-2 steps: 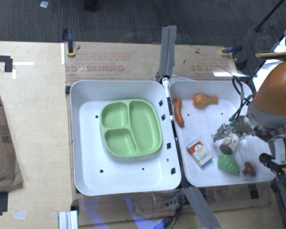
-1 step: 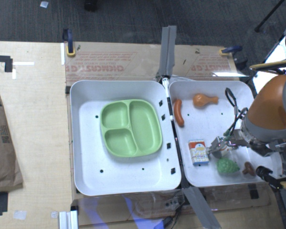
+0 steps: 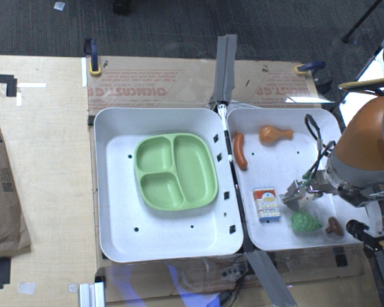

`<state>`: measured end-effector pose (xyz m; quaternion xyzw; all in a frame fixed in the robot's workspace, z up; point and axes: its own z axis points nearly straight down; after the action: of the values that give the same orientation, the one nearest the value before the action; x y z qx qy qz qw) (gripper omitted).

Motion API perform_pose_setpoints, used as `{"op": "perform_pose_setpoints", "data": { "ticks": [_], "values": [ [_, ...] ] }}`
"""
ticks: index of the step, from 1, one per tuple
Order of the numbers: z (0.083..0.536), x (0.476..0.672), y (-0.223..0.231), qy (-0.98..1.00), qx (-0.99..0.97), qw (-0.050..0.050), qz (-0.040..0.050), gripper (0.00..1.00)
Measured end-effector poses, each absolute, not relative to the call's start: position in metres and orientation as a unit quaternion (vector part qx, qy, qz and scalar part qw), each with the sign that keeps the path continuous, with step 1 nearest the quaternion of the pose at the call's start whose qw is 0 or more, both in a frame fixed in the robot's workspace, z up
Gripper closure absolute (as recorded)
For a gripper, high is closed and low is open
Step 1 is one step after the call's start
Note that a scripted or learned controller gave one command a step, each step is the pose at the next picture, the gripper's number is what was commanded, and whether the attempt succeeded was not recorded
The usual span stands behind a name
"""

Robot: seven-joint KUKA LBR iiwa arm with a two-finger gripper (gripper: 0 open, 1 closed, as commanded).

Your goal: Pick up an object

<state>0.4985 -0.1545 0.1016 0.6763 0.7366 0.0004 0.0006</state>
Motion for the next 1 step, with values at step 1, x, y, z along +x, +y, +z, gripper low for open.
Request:
{"op": "perform_pose_setpoints", "data": {
  "ticks": [1],
  "values": [
    [0.1909,0.5164,-0.0910,0.637,0.770,0.000,-0.0010,1.00]
  ]
}}
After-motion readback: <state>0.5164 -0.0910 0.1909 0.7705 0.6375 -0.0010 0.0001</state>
